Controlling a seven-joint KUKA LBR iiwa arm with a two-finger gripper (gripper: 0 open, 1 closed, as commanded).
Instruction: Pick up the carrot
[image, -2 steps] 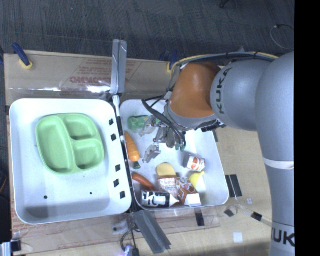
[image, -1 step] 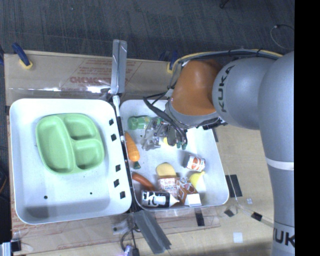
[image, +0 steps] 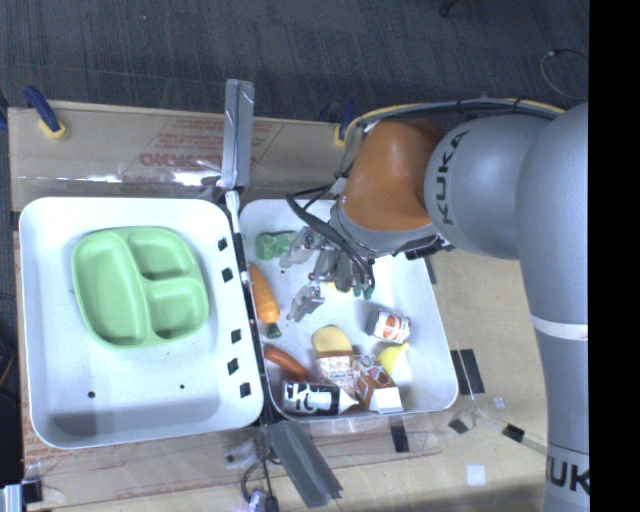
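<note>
**Carrot lies to the gripper's left, along the bin wall**

The carrot (image: 264, 296) rests in the right bin (image: 432, 330), hard against that bin's left wall, about midway between the far and near ends. Its long axis runs far-to-near with a slight slant, the narrow tip pointing toward the far end and the thicker end toward the near side, where a small dark green stub shows. It is a smooth orange, tapered piece, probably a toy, lying flat and free of the other items.

The gripper (image: 318, 283) hangs over the middle of the same bin, just to the right of the carrot and apart from it. Its metal fingers look spread with nothing between them, though the cluttered wrist hardware makes this a cautious reading. My judgement: the coming move is a short shift left and down, with the fingers closing across the carrot's width, and the wall leaves little room for the left finger.

Just beyond the carrot's tip lies a green leafy item (image: 274, 244); near its thick end sits a red sausage-like piece (image: 287, 360). The left bin (image: 40, 380) holds a green divided plate (image: 140, 285).
</note>
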